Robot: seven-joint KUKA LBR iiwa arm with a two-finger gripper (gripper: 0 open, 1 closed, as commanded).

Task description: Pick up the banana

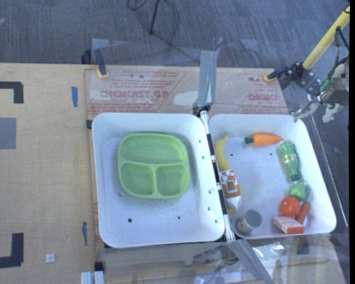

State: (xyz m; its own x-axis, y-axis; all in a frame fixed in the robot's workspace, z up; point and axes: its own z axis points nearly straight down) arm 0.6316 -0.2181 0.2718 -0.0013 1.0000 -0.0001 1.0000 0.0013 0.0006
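The curved yellow banana (221, 153) lies along the right white bin's (321, 183) left wall, favouring a crosswise pinch at mid-length; the gripper's state cannot be told.

We see grey carpeted floor (233, 22) along top, dark cables (152, 16) trailing across it. We note light wooden bench top (39, 183) at left, black corner marks (14, 91) and blue tape strips (74, 96) on it. We see brown cardboard sheet (138, 91) with red print behind bins, orange clamp (101, 70) at its corner. Lighting even, soft.
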